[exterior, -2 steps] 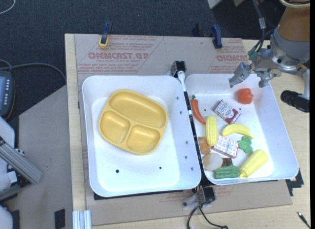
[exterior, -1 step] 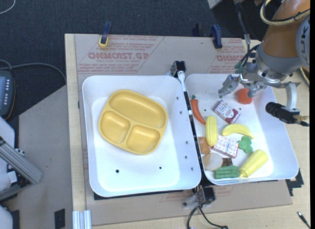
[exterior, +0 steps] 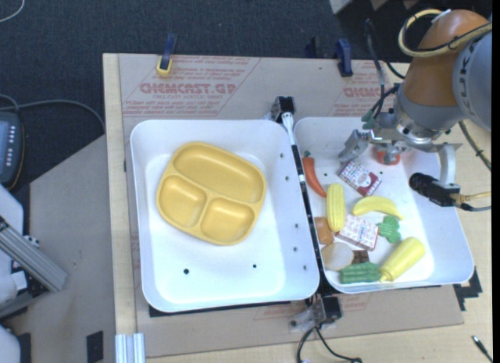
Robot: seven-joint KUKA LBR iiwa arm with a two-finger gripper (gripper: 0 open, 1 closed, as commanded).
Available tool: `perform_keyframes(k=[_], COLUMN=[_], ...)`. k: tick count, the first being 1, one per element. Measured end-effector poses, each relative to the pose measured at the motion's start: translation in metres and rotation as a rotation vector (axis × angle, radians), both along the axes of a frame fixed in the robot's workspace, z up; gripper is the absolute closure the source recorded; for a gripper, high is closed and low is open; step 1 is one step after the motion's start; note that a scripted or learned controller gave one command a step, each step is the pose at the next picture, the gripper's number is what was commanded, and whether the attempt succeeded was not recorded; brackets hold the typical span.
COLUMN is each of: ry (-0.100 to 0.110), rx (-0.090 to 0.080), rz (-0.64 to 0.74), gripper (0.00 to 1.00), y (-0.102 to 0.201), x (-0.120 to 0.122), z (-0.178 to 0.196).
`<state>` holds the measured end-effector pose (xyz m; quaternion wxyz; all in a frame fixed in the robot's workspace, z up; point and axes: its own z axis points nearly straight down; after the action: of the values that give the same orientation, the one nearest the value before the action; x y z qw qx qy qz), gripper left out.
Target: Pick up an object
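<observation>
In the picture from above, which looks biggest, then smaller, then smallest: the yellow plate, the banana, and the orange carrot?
1. Yellow divided plate, by far the biggest.
2. Banana.
3. Orange carrot.
The banana and carrot look about the same length; the carrot is just thinner, so that order is unsure.

yellow tray (exterior: 209, 192) in left bin (exterior: 148, 221) | gripper (exterior: 384, 144) over right bin (exterior: 457, 238)

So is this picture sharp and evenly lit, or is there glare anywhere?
Camera view: mostly sharp, evenly lit with soft shadows; the left bin looks bright, nearly washed out around the yellow plate; the arm has a shiny highlight on its orange band; toy food in the right bin stays readable.
</observation>
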<state>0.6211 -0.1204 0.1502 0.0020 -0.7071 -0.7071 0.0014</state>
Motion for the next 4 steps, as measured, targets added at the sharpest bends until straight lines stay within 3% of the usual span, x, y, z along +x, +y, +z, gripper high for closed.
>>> perform_keyframes(k=[1, 2, 3, 4], ry=[0.001, -0.008, -0.021, -0.010], rx=[0.000, -0.003, -0.003, -0.002], rz=[0.001, 0.001, 0.001, 0.002], gripper=[0.00, 0.00, 1.00, 1.00], y=[0.005, 0.005, 0.005, 0.015], x=[0.001, 0.003, 0.007, 0.011], z=[-0.044, -0.062, -0.047, 0.003])
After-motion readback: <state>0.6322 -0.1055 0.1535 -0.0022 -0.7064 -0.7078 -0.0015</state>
